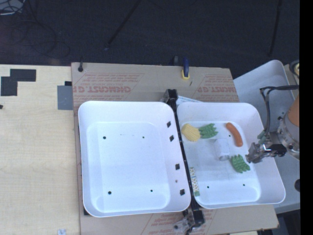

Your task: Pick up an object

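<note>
The right bin (244, 192) holds a yellow corn-like toy (190, 132) with a green leafy piece (208, 130) beside it near the bin's left wall. An orange carrot-like piece (234, 133) lies toward the back right. A pale, nearly white cylinder (223, 149) sits in the middle. A second green leafy toy (239, 163) lies right of centre. My gripper (256, 154) hangs at the bin's right side, just right of that green toy and slightly above it. Nothing shows between its tips.
The left bin (93, 131) lies beside the right one, with a black divider bar (178, 151) between them. Both rest on a cardboard sheet (127, 84). A blue and yellow clamp (186, 70) sits on the sheet's back edge. A cable (269, 111) loops near the arm.
</note>
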`<state>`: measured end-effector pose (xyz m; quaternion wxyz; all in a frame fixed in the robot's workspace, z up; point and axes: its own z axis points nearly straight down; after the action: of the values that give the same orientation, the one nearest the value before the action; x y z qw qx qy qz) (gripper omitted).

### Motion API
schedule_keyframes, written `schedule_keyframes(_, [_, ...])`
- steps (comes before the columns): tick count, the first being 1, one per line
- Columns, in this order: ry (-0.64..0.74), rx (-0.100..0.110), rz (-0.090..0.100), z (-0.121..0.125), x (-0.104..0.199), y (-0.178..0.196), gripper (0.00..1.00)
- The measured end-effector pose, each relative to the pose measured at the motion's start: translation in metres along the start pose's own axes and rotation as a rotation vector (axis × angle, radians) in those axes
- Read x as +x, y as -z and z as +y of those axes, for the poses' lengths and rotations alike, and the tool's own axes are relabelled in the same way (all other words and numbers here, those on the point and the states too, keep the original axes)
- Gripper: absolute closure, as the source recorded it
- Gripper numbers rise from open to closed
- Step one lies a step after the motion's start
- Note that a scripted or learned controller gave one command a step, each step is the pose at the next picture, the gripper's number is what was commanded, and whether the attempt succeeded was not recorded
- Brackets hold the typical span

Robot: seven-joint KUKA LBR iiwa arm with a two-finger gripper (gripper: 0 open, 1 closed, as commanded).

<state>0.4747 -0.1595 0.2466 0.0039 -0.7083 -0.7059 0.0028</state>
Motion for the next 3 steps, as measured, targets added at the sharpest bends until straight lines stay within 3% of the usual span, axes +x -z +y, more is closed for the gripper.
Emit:
schedule_keyframes(2, [0.007, -0.012, -0.002, 0.041, 0.048, 0.080, 1.00])
schedule_keyframes(3, [-0.004, -0.002, -0.002, -0.002, -0.015, 0.039, 1.00])
